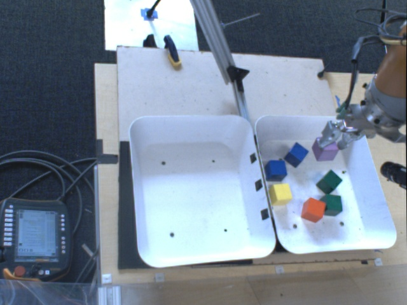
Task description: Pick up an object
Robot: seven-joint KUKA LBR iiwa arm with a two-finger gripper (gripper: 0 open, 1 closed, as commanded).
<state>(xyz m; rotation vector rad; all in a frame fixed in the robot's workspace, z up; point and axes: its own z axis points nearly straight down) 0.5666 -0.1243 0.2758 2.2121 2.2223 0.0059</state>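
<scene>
My gripper [333, 138] hangs over the far part of the right bin [375, 196], reaching in from the right. A purple block [325, 151] sits between its fingertips, its top edge hidden by them, and the fingers are shut on it. Other blocks lie in the same bin: two blue ones [296, 154] [276, 169], a yellow one [280, 193], an orange one [313, 210] and two dark green ones [329, 182] [332, 204].
The left bin [191, 132] stands beside the right one, with a dividing rim between them. A metal pole [216, 37] slants over the bench from the top. A teach pendant [35, 234] and cables lie at the lower left.
</scene>
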